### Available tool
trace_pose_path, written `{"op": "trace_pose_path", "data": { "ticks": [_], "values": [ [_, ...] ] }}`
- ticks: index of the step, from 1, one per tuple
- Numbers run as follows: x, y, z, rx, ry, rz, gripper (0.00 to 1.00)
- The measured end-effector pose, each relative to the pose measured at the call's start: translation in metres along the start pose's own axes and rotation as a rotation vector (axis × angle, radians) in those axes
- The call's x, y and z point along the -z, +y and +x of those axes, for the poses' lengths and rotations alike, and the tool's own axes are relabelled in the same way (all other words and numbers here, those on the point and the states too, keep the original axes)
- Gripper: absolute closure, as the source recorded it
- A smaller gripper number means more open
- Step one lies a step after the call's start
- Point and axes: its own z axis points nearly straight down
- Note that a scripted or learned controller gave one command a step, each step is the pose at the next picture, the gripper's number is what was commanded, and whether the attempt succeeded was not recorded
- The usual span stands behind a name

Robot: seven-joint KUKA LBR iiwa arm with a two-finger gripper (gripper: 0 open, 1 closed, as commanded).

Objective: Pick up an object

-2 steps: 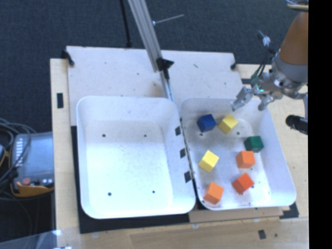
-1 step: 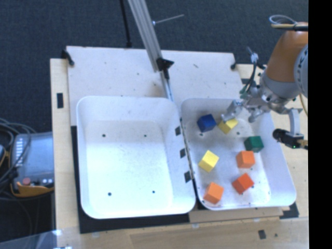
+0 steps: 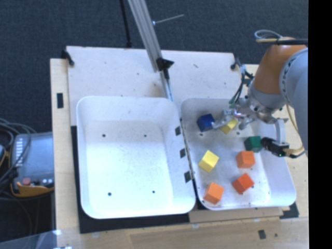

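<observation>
While the claw (image 3: 232, 119) hangs low in the right bin (image 3: 277, 188), finger spread indiscernible, a small yellow block (image 3: 228, 127) sits directly beneath it, blue block (image 3: 205, 122) just left.

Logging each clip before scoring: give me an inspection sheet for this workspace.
Surface: bench bearing left bin and right bin.
Job's things: in the right bin, blue block, two yellow blocks, green block, three orange blocks.
Clutter: nothing seen.
Grippers: gripper low by the upper yellow block; grasp unclear.
Cables: cables at left.
Surroundings: grey box, metal mast, dark carpet.
</observation>
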Motion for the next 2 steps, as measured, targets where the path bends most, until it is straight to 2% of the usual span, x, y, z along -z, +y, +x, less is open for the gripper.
{"op": "trace_pose_path", "data": {
  "ticks": [1, 2],
  "values": [
    [-0.024, 0.000, -0.001, 0.000, -0.001, -0.001, 0.00],
    [-0.014, -0.002, -0.003, -0.001, -0.001, 0.008, 1.00]
  ]
}}
